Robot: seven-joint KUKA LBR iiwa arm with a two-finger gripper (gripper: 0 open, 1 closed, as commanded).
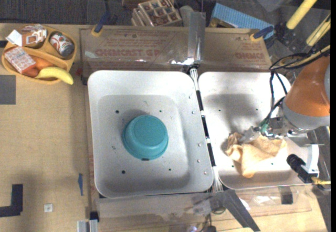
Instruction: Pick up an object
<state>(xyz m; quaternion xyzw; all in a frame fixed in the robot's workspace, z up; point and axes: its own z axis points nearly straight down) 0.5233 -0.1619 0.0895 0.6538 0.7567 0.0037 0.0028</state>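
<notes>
- Down in the right white bin (231,86), a crumpled tan cloth (255,154) lies near the front wall, bunched into folds, its left end curled up toward the bin's middle.
- Over the cloth's far right edge sits the two-finger gripper (264,130), low in the bin and touching or just above the fabric; which of the two cannot be told.
- How wide the tool stands cannot be told, since its tip is small and blurred against the cloth.
- Behind it the grey arm with its orange band (311,94) reaches in from the right, black cables looping beside it.
- Left of that, the other white bin (102,94) holds a round teal plastic bowl (146,136), turned upside down near the bin's centre.
- Far left on the bench, a yellow tray (16,65) carries a banana (56,74) and small packets.
</notes>
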